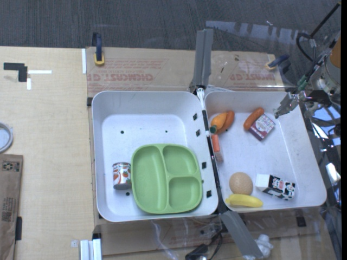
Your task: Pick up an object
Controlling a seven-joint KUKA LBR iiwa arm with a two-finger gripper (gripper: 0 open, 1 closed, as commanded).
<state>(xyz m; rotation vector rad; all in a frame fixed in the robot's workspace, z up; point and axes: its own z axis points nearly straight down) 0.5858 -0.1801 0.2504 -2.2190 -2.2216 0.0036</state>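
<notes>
My gripper [283,108] hangs over the upper right corner of the right bin [305,148], just right of a red-and-white box [264,128] and above the bin floor. Nothing shows in its grasp. An orange sausage shape [252,118] leans on the box. A carrot [223,121] and a thin red stick [216,144] lie by the bin's left wall. At the front are a beige ball [241,182], a banana [244,201] and a small cow-patterned carton [276,186].
The left bin [98,145] holds a green divided plate [165,177] and a small can [121,175]. A grey divider post [203,58] rises between the bins at the back. Cables and arm hardware [320,85] crowd the right edge.
</notes>
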